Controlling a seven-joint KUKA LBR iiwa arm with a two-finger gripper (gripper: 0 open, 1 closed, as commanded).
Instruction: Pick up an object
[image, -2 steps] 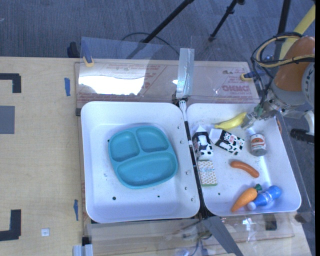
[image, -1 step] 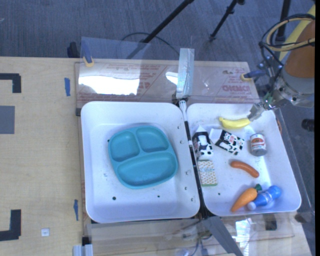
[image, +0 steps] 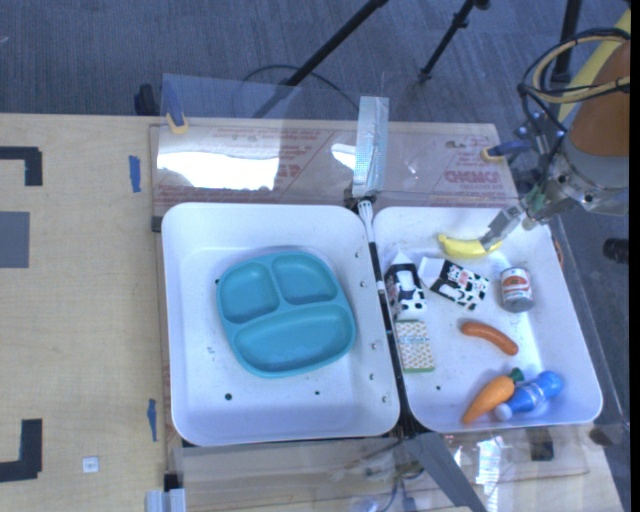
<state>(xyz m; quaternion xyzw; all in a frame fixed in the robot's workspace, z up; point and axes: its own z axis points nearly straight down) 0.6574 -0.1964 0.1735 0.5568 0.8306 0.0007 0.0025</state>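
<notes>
Two bins: right bin (image: 585, 370) holds the clutter, so gripper (image: 497, 234) sits at the banana (image: 460, 246). Jaws touch its end; can't tell grip state.

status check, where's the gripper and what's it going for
Gripper low in right bin, at the banana's right end. Banana not seen between fingers. Can and cow-print box close by.

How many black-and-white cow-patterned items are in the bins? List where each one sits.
2. One cow-patterned carton stands by the right bin's left wall; the other cow-patterned box lies just right of it, below the banana. More may be hidden.
</notes>
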